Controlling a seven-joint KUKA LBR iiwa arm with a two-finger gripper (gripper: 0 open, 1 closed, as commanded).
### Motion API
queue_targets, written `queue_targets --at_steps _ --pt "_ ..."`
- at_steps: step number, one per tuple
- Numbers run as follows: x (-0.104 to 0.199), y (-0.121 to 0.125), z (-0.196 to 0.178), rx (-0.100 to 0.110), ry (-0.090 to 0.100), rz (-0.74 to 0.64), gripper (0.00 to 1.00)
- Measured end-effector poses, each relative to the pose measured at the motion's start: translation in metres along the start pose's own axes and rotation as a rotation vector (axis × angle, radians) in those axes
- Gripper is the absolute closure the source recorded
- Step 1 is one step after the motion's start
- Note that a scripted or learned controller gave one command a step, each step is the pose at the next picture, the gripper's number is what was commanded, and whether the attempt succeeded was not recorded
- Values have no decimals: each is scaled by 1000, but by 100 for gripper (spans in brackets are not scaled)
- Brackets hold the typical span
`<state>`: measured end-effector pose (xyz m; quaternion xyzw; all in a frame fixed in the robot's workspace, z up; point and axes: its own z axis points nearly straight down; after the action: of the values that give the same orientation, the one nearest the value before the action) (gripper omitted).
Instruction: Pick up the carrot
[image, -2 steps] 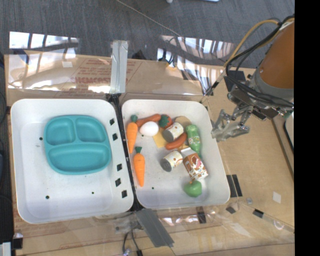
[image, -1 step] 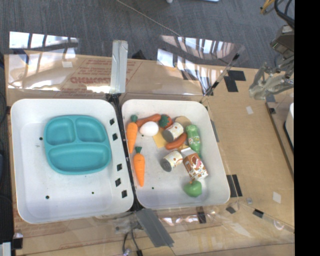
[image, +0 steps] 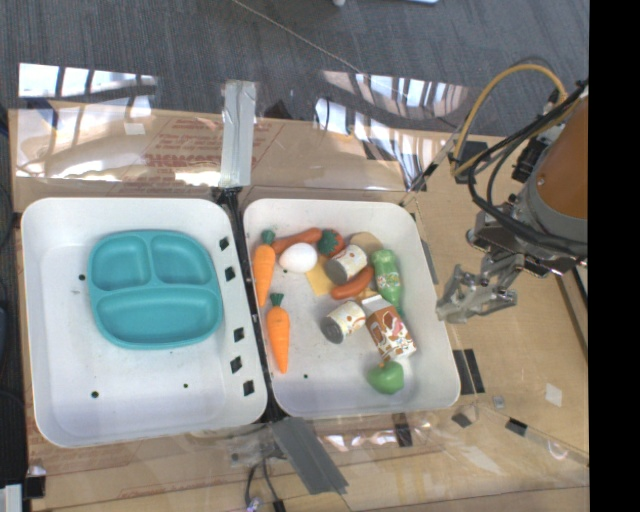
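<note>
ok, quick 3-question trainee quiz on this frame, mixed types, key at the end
1. True or false: the pincer is over the right bin.
2. Which bin holds the teal divided plate? A) left bin B) right bin
3. Fill in: the two carrots, the upper carrot and the lower carrot, lie along the right bin's ____ wall.

Key
1. False: it sits over the bench, just outside the right bin's right wall.
2. A
3. left
</note>
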<state>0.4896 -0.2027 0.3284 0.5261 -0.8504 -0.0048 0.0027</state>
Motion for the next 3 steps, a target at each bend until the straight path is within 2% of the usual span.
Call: queue_targets --at_steps 1,2,3 --pt "6 -4 -139 29 2 -242 100" --pt "-8 -29 32 -2 -1 -245 100" --pt "7 2 121 2 0 -444 100"
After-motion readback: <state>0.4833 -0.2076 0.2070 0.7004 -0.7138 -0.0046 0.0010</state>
